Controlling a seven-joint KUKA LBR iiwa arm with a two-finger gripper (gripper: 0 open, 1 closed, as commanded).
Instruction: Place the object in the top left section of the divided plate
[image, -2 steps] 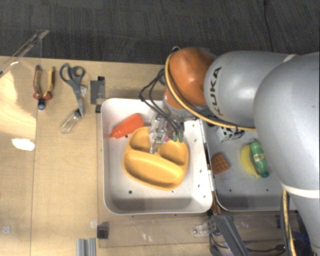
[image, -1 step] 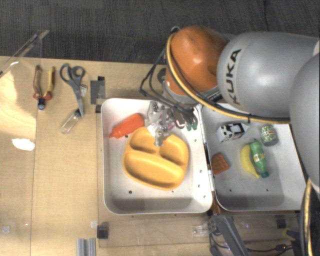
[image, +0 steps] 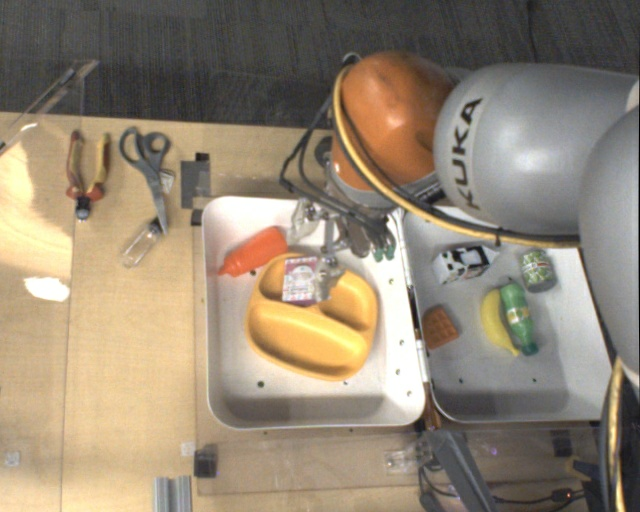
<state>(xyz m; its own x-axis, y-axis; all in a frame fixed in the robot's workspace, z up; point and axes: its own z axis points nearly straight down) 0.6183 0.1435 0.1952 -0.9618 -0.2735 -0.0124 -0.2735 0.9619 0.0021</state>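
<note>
The gripper (image: 325, 268) is hovering over the plate (image: 312, 325), gripping a small packet (image: 299, 279) above the top left section; releasing low should be keeping it from sliding out.

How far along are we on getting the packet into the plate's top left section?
Nearly there, it seems. The small pink packet is already over the top left section of the yellow divided plate in the left bin. The end effector sits right against it; whether it has let go I cannot tell. Left to do: release if needed and pull the arm clear.
</note>
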